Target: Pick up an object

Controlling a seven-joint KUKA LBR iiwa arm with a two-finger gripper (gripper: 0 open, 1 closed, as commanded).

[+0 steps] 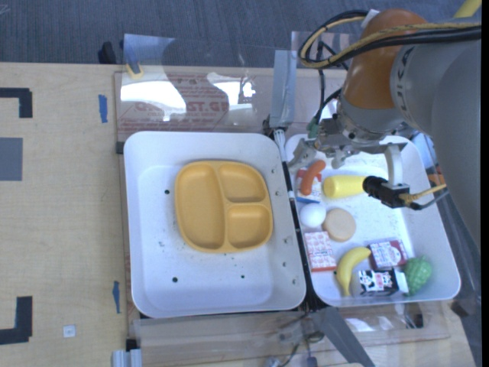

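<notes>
Hovering low, the pincer (319, 153) is poised over the orange sausage-shaped toy (310, 179); whether it is apart cannot be told; descent and closing are needed next.

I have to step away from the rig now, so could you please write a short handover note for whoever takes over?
Gripper: low over the far left corner of the right bin, above the orange-red sausage-shaped toy; finger state unclear.
Right bin: yellow cylinder, white ball, tan disc, banana, small cartons, green toy.
Left bin: yellow divided tray.
Done: nothing seen lifted.
Left: grasp one object and raise it.
</notes>
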